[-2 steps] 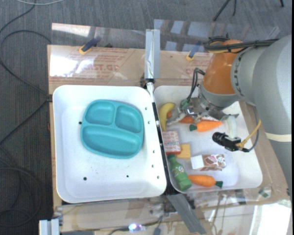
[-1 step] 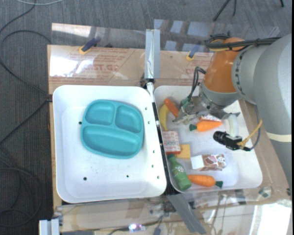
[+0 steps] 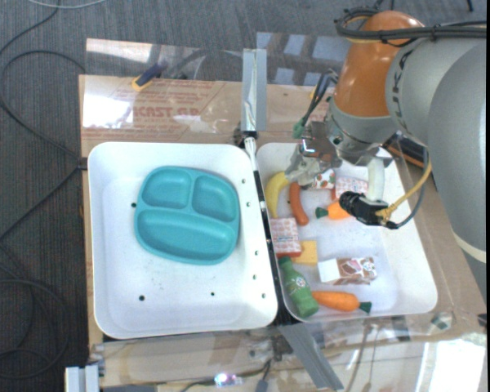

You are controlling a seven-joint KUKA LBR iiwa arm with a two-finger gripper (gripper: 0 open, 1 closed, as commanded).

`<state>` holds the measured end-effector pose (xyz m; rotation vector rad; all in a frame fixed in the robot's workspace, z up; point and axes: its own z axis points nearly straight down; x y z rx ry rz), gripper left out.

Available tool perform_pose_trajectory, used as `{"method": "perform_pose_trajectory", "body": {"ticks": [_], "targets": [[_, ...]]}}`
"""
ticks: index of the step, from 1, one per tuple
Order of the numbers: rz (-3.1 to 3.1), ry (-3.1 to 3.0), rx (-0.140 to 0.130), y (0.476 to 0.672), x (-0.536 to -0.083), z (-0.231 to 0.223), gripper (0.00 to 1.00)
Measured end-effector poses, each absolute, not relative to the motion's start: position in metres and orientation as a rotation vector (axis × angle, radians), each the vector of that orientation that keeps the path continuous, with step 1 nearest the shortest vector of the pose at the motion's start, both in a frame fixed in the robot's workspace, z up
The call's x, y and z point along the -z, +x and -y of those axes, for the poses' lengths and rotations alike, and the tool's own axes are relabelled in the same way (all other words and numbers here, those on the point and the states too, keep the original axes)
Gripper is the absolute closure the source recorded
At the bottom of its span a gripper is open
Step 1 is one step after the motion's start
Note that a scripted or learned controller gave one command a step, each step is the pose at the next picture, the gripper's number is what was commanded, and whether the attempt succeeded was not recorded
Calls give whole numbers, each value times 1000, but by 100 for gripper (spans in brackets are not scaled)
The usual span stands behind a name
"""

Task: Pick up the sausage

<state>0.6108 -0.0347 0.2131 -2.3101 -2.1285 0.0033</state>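
Note:
The sausage [image 3: 297, 203] is a short red-orange piece lying in the right bin [image 3: 408, 280], near its back left, next to a yellow banana [image 3: 275, 193]. My gripper [image 3: 310, 168] hangs low over the back of this bin, just above and slightly right of the sausage's far end. The orange-banded wrist [image 3: 376, 64] rises behind it. Nothing is visibly lifted off the bin floor.
The right bin also holds a small carrot [image 3: 336, 212], a red-and-white packet [image 3: 284, 235], a yellow cheese block [image 3: 308, 253], a snack pack [image 3: 349, 269], a green bottle [image 3: 298, 288] and a larger carrot [image 3: 336, 301]. A teal divided plate [image 3: 188, 215] lies in the left bin [image 3: 114, 300].

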Motion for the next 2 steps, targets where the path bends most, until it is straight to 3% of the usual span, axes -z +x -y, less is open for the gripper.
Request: {"method": "perform_pose_trajectory", "body": {"ticks": [1, 2], "targets": [[2128, -2310, -4, 611, -213, 35, 0], [2241, -2199, -5, 576, -143, 99, 0]]}}
